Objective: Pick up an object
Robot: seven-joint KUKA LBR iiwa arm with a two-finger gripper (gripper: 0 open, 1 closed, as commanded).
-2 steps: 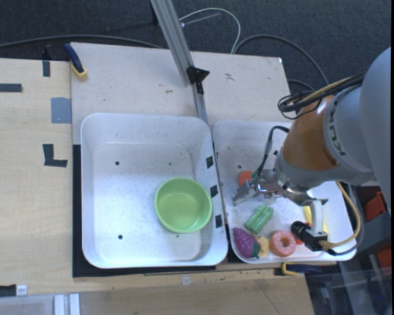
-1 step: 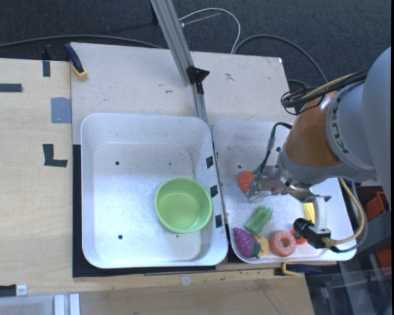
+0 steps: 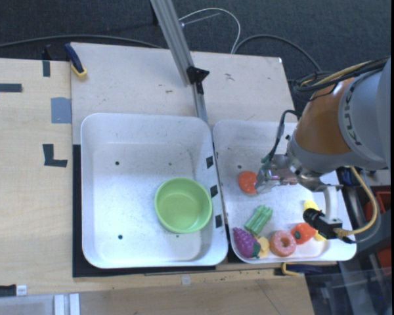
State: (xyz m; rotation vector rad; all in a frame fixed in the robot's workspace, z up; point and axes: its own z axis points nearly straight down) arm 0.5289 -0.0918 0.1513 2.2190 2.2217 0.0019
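Orange-red ball: the orange-red ball (image 3: 247, 182) is lying in the right bin (image 3: 231, 136), touching or just beside the tips of the fingers (image 3: 268, 178), on their left side in the camera view.
Fingers: they are reaching down from the arm (image 3: 325, 133) toward the bin floor; whether they are spread or pressed together I cannot tell, since the wrist is hiding the gap.
Hold: nothing is showing between the fingers, so I am judging the ball as not yet gripped.
Doing the step well: the fingers are probably sitting slightly to one side of the ball; centring over it before closing looks wise, because a round thing is likely to roll away from a glancing touch.
Axis: the ball is looking nearly round, with no clear long axis and no pointing direction that I can make out.
Neighbours: a green ridged piece (image 3: 259, 218) is lying below the fingers, with a purple grape bunch (image 3: 245, 242) and a pink ring (image 3: 283, 243) farther along the bin's near edge, well apart from the ball.
Other bin: the left bin (image 3: 105, 176) is holding a green bowl (image 3: 182, 205).
Desk: the desk (image 3: 26, 163) is carrying both bins.
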